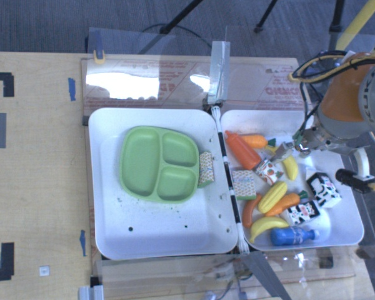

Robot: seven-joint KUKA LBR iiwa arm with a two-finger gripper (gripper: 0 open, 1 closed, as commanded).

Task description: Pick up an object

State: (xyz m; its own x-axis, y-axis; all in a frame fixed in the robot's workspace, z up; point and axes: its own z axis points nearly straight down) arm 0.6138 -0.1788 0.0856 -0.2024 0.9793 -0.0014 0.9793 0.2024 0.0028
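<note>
My gripper (pixel 295 145) hangs over the upper middle of the right bin (pixel 349 230), below the orange band of the arm (pixel 345 99). Just beneath and left of it lie a small yellow banana (pixel 290 167), a small red and white carton (pixel 269 171) and an orange carrot (pixel 256 140). A larger red-orange carrot (pixel 240 150) lies further left. Lower in the bin are two yellow bananas (pixel 272 195) (pixel 265 225), another carrot (pixel 289 201), a blue bottle (pixel 292 236) and two black and white cow-patterned toys (pixel 325 190) (pixel 302 212). Nothing shows in the gripper's grasp.
The left bin (pixel 112 230) holds a green divided plate (pixel 159 164) with a checkered cloth (pixel 205 169) at its right edge. A checkered sponge (pixel 244 183) lies by the divider (pixel 228 186) between the bins. A clear panel (pixel 175 80) stands behind both bins.
</note>
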